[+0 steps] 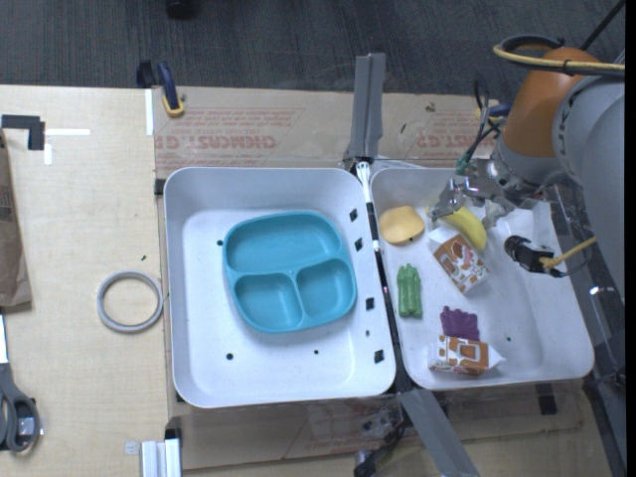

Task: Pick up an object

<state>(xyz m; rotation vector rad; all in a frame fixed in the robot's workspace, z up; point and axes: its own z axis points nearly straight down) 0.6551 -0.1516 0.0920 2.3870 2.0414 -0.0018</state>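
Dark grey carpet runs across the top of what we see, and below it lies a pale wooden bench (pixel 79 217) with a brown cardboard sheet (pixel 248 132) under the bins. We find the gripper (pixel 459 203) low over the far end of the right bin (pixel 542 326), but we cannot tell how it stands at its tip. A yellow banana (pixel 469 229) lies right beneath it, touching or nearly so. Just beside sit a round yellow piece (pixel 401 224) and a printed snack packet (pixel 461 263). Farther out we see a green vegetable (pixel 408 291), a purple bunch (pixel 459 321) and a second packet (pixel 463 355). In the left bin (pixel 199 356) rests a blue divided tray (pixel 289 270). On the bench lie a grey ring (pixel 130 300) and scissors (pixel 15 415).
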